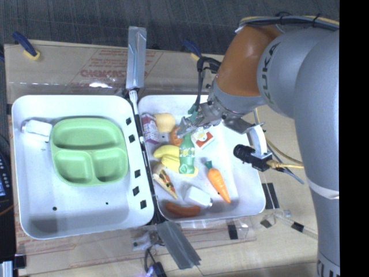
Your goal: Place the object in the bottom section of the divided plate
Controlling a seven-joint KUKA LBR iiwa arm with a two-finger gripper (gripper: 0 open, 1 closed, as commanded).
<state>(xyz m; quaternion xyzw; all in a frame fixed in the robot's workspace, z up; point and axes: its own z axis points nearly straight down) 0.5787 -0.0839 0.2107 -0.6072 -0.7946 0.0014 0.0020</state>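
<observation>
Risk 1: right bin (245, 198) is packed w/ toy food, items touching. From here I'd say a grab could catch two at once, or nudge a neighbour & come up w/ nothing.
Cause: green bottle (185, 154) lies across the bananas (167, 154); orange piece (176, 136) & yellow round fruit (165, 120) sit just beside it, right under the tool.
Risk 2: carry-over. Divider wall (140, 154) btwn bins stands up a bit; a loosely held item could clip it & drop short, I reckon.
Risk 3: wrong pocket. Green divided plate (89, 149) in left bin (34, 212) has one long section on the far side & two small ones on the near side. Release off-centre = item lands on a rib or in the long section.
Hand: gripper (190, 123) is low over the far-left part of the right bin, just above the bottle top & the orange piece.
Opening: can't tell. Tip is a grey blur against the clutter.
Holding: nothing visibly in it; could be touching the bottle top, can't confirm.
Task item: which one is meant, unclear. All candidates are in the right bin: carrot (219, 183), sausage (181, 209), white block (198, 197), red-white packet (203, 138), bottle, bananas.
Plate: nothing placed, so the job isn't done.
Arm: big grey body w/ orange band (248, 62) hangs over the bin's far-right corner.
</observation>
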